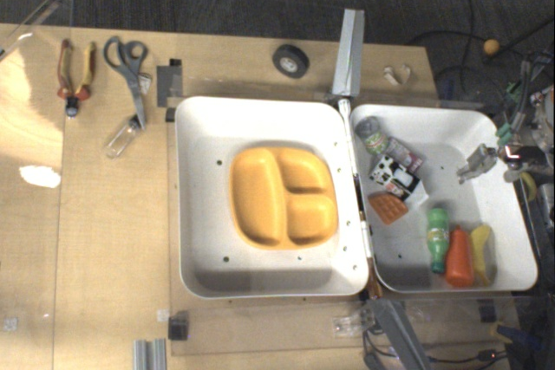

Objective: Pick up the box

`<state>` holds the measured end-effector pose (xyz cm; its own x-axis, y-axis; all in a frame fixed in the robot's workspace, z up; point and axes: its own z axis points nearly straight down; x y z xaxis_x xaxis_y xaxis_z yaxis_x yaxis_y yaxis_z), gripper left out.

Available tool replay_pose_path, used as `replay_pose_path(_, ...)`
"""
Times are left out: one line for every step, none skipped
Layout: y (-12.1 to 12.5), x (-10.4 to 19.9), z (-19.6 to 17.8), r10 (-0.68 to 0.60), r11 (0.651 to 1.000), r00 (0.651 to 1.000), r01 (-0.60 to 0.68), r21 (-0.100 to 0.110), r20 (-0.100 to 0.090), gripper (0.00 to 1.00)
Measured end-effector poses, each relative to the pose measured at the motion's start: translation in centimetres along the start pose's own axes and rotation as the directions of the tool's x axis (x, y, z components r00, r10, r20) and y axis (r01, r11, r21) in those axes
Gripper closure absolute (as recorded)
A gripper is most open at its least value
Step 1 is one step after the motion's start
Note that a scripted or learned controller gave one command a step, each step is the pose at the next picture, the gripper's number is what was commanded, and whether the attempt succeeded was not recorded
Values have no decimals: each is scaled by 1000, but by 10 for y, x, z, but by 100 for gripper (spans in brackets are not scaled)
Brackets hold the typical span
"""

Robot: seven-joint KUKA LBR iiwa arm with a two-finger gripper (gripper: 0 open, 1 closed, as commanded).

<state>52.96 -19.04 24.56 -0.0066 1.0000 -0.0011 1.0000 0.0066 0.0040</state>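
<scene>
A: Nearest the lens, front strip of the counter (104, 273), then the near rim of the right bin (451, 286). And the end effector (475, 162)?

B: Poised over the right half of that bin, near its far-right wall, at the end of the grey arm. Too small and blurred to say whether apart or together. Nothing seen clamped in it.

A: Closest things to it?

B: Below it, in the near corner: a yellow piece (481, 243), an orange bottle (460, 260) and a green bottle (436, 236), side by side and touching or nearly so. Further left, the box (395, 173).

A: Box exactly where?

B: Left part of the right bin, close to the dividing wall. Black-and-white print, lying flat and skewed to the bin's edges. An orange packet (388, 208) just beside its near end, a small jar (369, 134) just beyond its far end.

A: Handling?

B: Probably light card: stiff along the edges, easy to dent on the broad faces, likely smooth enough to slip. Best taken across the narrow width, mid-length, with a turn of the wrist to match the skew. Some risk of nudging the packet or the jar.

A: Beyond that?

B: Left bin (199, 186) with a yellow tray (282, 195). On the far-left counter, scissors (130, 65) and pliers (74, 74).
</scene>
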Motion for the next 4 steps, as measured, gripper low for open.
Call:
replay_pose_path(82, 38, 118, -232, 973, 973, 232, -9, 4, 0)
replay_pose_path(121, 82, 132, -560, 827, 828, 561, -31, 26, 0)
replay_pose_path(140, 55, 135, -386, 922, 922, 386, -6, -6, 0)
replay_pose_path(130, 55, 139, -144, 990, 989, 144, -3, -17, 0)
